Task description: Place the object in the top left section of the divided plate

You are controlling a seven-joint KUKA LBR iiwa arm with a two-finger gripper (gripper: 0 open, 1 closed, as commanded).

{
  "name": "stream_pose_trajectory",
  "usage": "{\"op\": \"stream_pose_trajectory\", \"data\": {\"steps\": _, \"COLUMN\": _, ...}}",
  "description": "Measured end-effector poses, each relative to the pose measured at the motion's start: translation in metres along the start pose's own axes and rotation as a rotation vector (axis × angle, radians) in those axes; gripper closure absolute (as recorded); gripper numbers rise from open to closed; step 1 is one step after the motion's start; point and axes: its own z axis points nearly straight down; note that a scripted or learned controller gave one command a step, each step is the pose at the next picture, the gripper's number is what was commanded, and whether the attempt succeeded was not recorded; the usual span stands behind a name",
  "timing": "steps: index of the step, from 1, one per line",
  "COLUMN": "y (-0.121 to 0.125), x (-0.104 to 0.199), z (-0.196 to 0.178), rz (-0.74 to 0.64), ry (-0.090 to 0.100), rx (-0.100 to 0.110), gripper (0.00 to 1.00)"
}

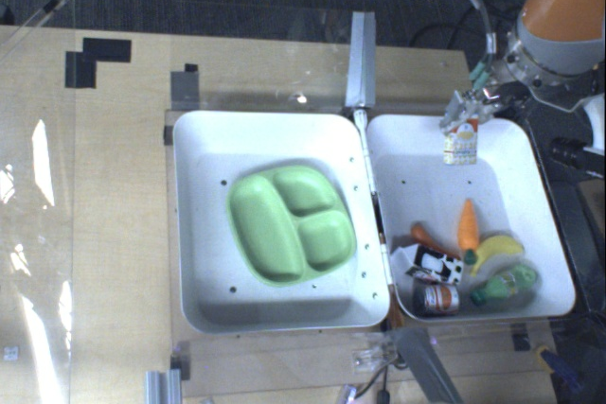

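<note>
Nearest my camera, at six o'clock in the right white bin (544, 203), sat a heap of toy groceries: a small brown tin can (439, 299), a green plastic bottle (504, 284), a yellow plastic banana (496, 249), an orange plastic carrot (468, 224) and a black-and-white cow-patterned carton (436, 264); they lay touching or nearly touching one another.

At twelve o'clock of that bin the two-finger gripper (464, 114) hung from the grey and orange arm (563, 5); directly beneath it I saw a small white juice-box-like carton with a red and orange label (460, 145); it looked pinched at its top between the fingers, though I judged this from its upright hang and could not see the contact itself, nor whether it had left the bin floor.

My target, the pale green divided plastic plate (289, 224), lay at the centre of the left white bin (199, 203), well apart from the carton, toward eight o'clock of it; its top left section (258, 232) held nothing.

Risks as I weighed them: a thin grip on the top edge could let the carton swing or slip in transit; a low carry might clip the wall between the bins; a release slightly off could drop it into a neighbouring section.
</note>
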Motion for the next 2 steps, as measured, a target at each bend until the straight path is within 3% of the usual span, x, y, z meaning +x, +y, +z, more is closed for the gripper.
{"op": "stream_pose_trajectory", "data": {"steps": 1, "y": -0.009, "x": 0.073, "z": 0.072, "rz": -0.048, "ry": 0.003, "rx": 0.004, "gripper": 1.0}}
{"op": "stream_pose_trajectory", "data": {"steps": 2, "y": 0.014, "x": 0.165, "z": 0.119, "rz": -0.205, "ry": 0.004, "rx": 0.004, "gripper": 1.0}}
